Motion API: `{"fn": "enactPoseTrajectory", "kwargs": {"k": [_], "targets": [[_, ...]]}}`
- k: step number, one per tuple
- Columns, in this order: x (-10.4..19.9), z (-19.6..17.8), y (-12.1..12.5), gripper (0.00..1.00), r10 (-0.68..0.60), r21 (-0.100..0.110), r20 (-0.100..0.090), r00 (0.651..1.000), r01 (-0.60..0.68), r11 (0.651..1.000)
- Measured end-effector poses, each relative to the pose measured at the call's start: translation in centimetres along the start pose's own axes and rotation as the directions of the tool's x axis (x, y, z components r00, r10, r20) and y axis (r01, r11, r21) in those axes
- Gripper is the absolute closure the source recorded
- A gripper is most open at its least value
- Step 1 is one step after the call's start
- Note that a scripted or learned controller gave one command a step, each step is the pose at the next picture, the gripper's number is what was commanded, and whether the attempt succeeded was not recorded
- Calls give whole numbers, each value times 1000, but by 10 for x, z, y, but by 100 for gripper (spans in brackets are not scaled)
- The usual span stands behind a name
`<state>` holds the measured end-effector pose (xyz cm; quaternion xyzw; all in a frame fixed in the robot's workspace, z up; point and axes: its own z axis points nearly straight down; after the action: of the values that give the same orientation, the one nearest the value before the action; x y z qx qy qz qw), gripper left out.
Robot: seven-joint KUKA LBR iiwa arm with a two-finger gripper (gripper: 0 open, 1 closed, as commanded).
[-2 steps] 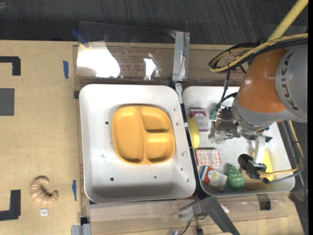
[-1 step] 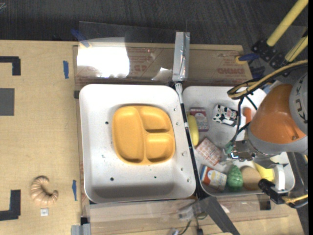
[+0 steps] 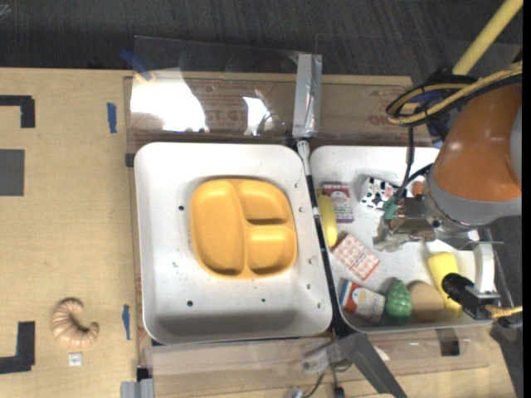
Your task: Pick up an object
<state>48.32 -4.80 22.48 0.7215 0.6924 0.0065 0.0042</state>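
My gripper hangs over the middle of the right bin, its metal fingers pointing down and left. Just below and left of it lies a flat packet with a red checked pattern. A pink-labelled packet and a yellow banana-like piece lie by the bin's left wall. A black-and-white spotted item sits up behind the gripper. Along the front edge lie a small can, a green knobbly object, a tan object and a yellow object. I see nothing between the fingers.
The left bin holds a yellow three-compartment tray. A tan curled toy lies on the wooden bench at the lower left. A clear plastic sheet stands behind the bins. Cables loop at the upper right.
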Motion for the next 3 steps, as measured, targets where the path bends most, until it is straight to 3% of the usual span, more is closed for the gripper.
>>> {"fn": "enactPoseTrajectory", "kwargs": {"k": [1,2,3], "targets": [[-48,50,-3,100,-199,19,-1,980,199,980],[-47,49,-3,0,-201,17,-1,980,201,979],[-52,122,55,0,-134,6,3,991,134,991]]}}
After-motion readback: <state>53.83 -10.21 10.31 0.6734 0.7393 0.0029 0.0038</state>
